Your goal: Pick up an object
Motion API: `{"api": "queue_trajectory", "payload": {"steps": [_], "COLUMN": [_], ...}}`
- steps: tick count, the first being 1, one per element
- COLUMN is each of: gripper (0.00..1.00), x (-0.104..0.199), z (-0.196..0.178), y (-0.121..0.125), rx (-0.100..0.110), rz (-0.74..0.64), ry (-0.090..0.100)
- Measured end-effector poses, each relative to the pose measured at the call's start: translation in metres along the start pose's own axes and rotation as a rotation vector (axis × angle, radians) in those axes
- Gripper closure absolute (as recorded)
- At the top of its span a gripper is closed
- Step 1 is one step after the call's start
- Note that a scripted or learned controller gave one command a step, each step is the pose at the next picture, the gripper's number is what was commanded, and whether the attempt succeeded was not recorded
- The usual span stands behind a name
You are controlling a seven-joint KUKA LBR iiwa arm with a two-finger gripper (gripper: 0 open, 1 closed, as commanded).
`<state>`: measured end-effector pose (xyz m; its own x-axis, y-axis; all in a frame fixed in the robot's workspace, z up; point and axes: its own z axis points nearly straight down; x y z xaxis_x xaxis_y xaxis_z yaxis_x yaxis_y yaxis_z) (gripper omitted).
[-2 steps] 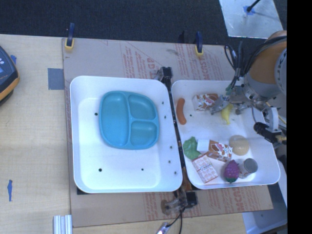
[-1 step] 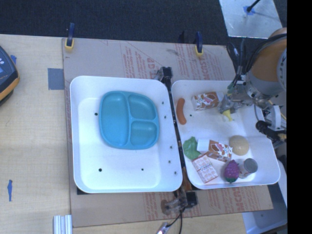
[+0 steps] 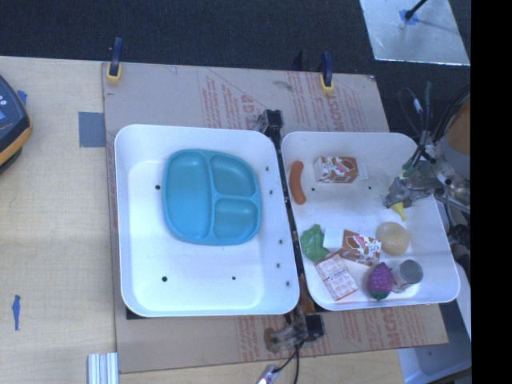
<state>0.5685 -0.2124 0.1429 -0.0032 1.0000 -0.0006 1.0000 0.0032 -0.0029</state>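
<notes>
The right bin (image 3: 364, 140) holds several small items: a sausage (image 3: 297, 182), a brown-and-white packet (image 3: 337, 169), a green toy (image 3: 313, 242), a red-and-white packet (image 3: 362, 247), a printed card (image 3: 336, 278), a pale round ball (image 3: 392, 238), a purple fruit (image 3: 379, 280) and a grey can (image 3: 408, 274). My gripper (image 3: 402, 194) hangs over the bin's right side, just above the pale ball. A small yellow piece (image 3: 398, 211) shows right under its tip. Whether that piece is held I cannot tell.
The left bin (image 3: 136, 238) bears a blue divided plate (image 3: 212, 196). Cardboard (image 3: 200, 94) lies under both bins, clamped at the back. A dark device (image 3: 11, 125) sits at the bench's left edge. Cables hang beside the arm at the right.
</notes>
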Motion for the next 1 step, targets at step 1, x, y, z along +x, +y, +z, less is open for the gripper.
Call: {"api": "queue_trajectory", "payload": {"steps": [1], "gripper": [1.0], "x": [0.0825], "z": [0.0051], "y": [-0.007], "rx": [0.002], "rz": [-0.003], "ry": [0.0]}}
